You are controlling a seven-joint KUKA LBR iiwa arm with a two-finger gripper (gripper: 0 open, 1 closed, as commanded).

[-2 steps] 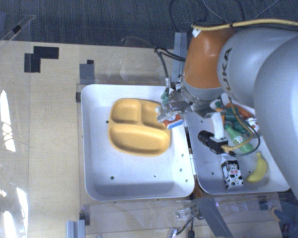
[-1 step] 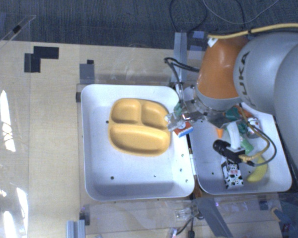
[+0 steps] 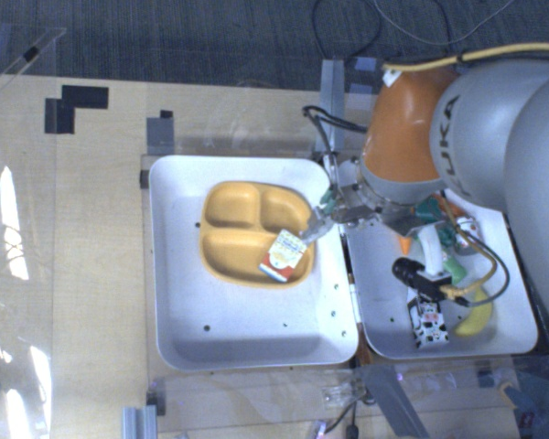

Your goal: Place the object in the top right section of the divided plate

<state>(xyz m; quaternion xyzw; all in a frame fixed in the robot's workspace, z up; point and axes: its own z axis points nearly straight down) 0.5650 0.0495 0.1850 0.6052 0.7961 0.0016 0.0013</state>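
Yellow divided plate [image 3: 247, 236] sits in the left bin [image 3: 178, 318]; a small packet [image 3: 286, 252] lies on its right edge. Whether our gripper [image 3: 318, 224] pinches it, we cannot tell; we should carry it up into the top right section

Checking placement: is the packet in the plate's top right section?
No. The packet lies across the yellow plate's lower right rim.

- A robotics lab or test cell, not a home: a pale wooden tabletop [image 3: 91, 273] carries two shallow white plastic bins, one at 9 o'clock [image 3: 247, 337] and one at 3 o'clock [image 3: 384, 318].
- Grey metal brackets [image 3: 161, 133] fix the bins at their corners.
- Loose black cables [image 3: 348, 16] and a yellow hose [image 3: 494, 55] trail at 12 o'clock over dark grey carpet [image 3: 165, 16].
- Black tape markers [image 3: 73, 106] sit at 10 o'clock.
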